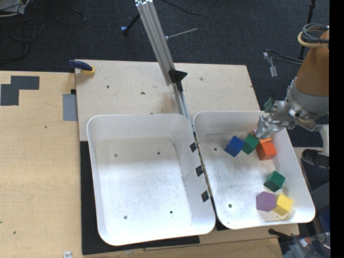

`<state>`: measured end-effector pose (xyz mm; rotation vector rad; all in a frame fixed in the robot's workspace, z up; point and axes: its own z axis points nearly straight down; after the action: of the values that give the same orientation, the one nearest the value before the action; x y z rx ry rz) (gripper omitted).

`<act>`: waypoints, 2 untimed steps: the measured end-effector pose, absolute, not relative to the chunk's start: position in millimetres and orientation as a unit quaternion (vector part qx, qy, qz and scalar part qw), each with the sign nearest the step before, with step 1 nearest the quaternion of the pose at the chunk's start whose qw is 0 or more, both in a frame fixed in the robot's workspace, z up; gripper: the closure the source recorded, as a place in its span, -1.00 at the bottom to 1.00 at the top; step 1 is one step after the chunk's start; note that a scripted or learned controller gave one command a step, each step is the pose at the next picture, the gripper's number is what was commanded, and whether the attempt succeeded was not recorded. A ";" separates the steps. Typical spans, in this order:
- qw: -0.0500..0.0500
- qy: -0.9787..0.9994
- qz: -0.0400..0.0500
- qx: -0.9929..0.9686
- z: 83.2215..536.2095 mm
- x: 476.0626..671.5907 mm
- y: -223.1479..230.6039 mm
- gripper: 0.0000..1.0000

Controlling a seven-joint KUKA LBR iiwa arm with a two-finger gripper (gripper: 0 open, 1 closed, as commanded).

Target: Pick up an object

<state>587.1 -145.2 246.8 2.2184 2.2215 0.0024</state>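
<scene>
Fingers of gripper [264, 131] blur together over the orange cube [266, 149] and green cube [250, 144] in the right bin [301, 211]; spread or closed, can't tell. Probably lowered there to target that cluster; blue cube [234, 146] adjacent.

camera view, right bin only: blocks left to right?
blue block → green block by the gripper → orange block. Lower row: purple block → yellow block. Second green block omitted: overlaps in x.

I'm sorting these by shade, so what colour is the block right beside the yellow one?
Purple, clearest in the camera view, touching the yellow block.
</scene>
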 end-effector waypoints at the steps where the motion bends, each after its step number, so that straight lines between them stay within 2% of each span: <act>1: 0.001 0.708 0.000 0.706 283.3 587.5 -146.2 1.00; 2: -0.002 0.709 0.000 0.705 268.4 585.1 -85.2 1.00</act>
<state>585.1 -85.2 268.4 2.2197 2.2300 -0.0012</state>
